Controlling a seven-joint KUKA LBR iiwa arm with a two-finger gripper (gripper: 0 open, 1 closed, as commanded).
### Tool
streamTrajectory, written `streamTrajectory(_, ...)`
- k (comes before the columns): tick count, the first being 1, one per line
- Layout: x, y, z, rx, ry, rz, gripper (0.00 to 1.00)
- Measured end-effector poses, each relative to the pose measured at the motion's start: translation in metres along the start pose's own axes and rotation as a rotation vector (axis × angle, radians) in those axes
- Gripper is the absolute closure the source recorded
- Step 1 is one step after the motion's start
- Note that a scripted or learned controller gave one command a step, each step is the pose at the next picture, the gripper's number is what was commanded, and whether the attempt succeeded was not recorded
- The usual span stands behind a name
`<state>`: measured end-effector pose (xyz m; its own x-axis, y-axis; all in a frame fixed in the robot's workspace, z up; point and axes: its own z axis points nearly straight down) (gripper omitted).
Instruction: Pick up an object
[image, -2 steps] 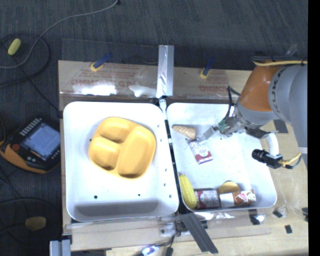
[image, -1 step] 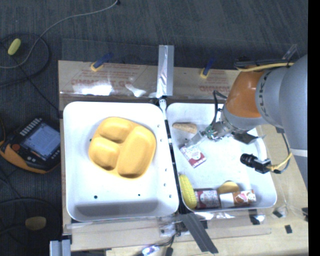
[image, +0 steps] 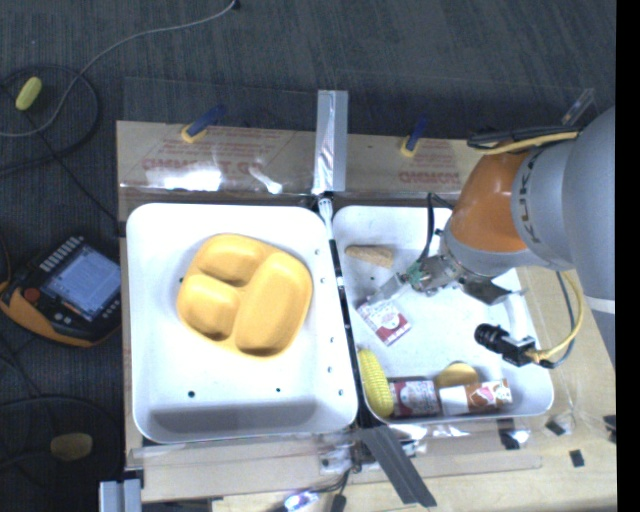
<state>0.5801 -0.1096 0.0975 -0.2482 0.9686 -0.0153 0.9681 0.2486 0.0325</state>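
The gripper (image: 428, 274) is seen low over the right bin (image: 440, 225), in the upper middle of that bin, just right of a small red-and-white packet (image: 386, 322) and below a tan bread roll (image: 372, 256); whether its claw is apart or together cannot be told, since the wrist and orange band cover it. No object is seen held. For a sound pick, one isolated item should be chosen, the packet or the roll being nearest, and the descent kept vertical and centred so that neighbours are not nudged. The corn cob (image: 374, 382) and the bottle (image: 440, 397) at the lower edge lie crowded against the wall and are judged harder. The large yellow piece (image: 245, 293) lies in the left bin (image: 150, 380). The right bin's upper right corner is hidden by the arm.
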Motion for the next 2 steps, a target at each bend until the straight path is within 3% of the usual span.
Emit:
streamTrajectory(1, 0.006, -0.005, 0.001, 0.005, 0.001, 0.135, 0.0)
streamTrajectory(2, 0.022, -0.067, 0.0, 0.002, 0.004, 0.151, 0.0)
